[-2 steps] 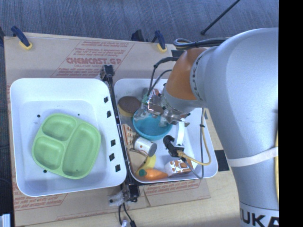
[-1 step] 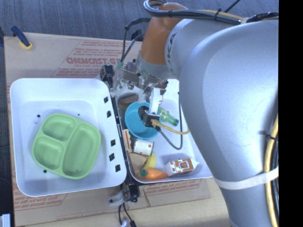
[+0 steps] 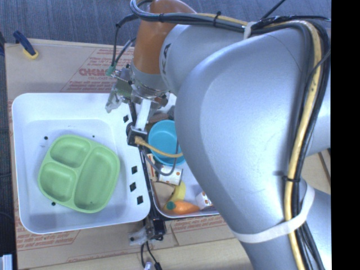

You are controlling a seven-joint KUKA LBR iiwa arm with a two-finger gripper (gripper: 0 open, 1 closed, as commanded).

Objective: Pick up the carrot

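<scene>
Orange carrot [image 3: 185,208], green stub at its left end, lies flat on the floor of the right bin [image 3: 159,207], at the near rim. Just above it in view is a yellow item [image 3: 179,191], poss. a toy banana; touching or just beside, I cannot tell which. Further up are a small pale carton [image 3: 169,176], then a blue cup [image 3: 163,138].

Status, as I read it from the op. station:

1. Approach: not complete. Gripper [image 3: 135,101] sits over the divider btwn the bins, twd the far end, near the blue cup and well apart from the carrot.
2. Grasp: not done. I see no object in the gripper. Apart or together: I cannot tell, as the wrist hardware blocks my view.
3. Lift: not done. Carrot rests on the bin floor.

Left bin [image 3: 22,151] holds a green divided plate [image 3: 79,173]; not req'd for this task.

Remaining, est.: traverse twd the near rim, align over the carrot, descend, close, lift. Caution: the arm body covers most of the right bin, so I have ltd sight of what else lies near the target.
</scene>
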